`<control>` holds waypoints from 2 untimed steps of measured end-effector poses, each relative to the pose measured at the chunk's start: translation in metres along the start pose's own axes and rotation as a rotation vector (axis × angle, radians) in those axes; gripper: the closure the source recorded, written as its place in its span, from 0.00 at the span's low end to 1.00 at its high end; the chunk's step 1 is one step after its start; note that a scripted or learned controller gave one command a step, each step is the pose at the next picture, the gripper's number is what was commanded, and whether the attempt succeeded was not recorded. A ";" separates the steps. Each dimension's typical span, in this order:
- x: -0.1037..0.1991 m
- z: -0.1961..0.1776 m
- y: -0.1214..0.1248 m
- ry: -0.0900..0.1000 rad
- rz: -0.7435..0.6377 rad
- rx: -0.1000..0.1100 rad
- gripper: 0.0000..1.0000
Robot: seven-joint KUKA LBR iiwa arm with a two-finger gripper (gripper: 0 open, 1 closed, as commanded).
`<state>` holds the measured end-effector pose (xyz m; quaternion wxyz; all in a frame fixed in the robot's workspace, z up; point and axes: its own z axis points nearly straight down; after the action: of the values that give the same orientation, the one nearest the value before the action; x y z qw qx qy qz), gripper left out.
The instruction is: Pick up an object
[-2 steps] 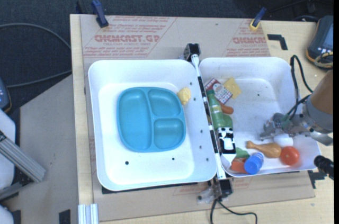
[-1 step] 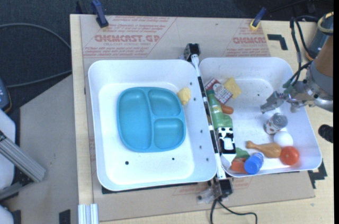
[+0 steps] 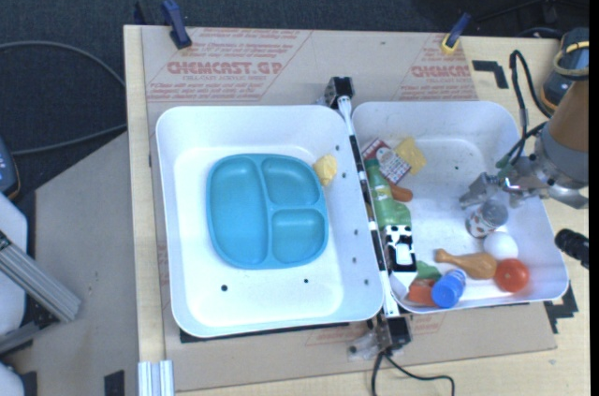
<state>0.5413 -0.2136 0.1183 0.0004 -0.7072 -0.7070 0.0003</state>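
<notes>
In the right bin [image 3: 440, 118], gripper [image 3: 487, 218] sits low near the right wall; jaws' state cannot be told, too blurred. White egg [image 3: 502, 245] just below it, red ball [image 3: 511, 274] and tan drumstick [image 3: 465, 263] beyond. Green bottle [image 3: 384, 198] along left wall. Left bin [image 3: 187, 291] holds blue divided plate [image 3: 268, 209].

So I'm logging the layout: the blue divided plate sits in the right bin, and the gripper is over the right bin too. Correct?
Not quite. The camera view shows the blue divided plate in the left bin, not the right one. The gripper is indeed over the right bin.
</notes>
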 end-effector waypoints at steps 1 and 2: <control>-0.003 0.026 -0.019 0.000 0.000 0.000 0.00; 0.068 0.034 0.037 0.000 -0.002 -0.003 0.00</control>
<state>0.5779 -0.1458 0.0845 -0.0006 -0.7066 -0.7076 -0.0007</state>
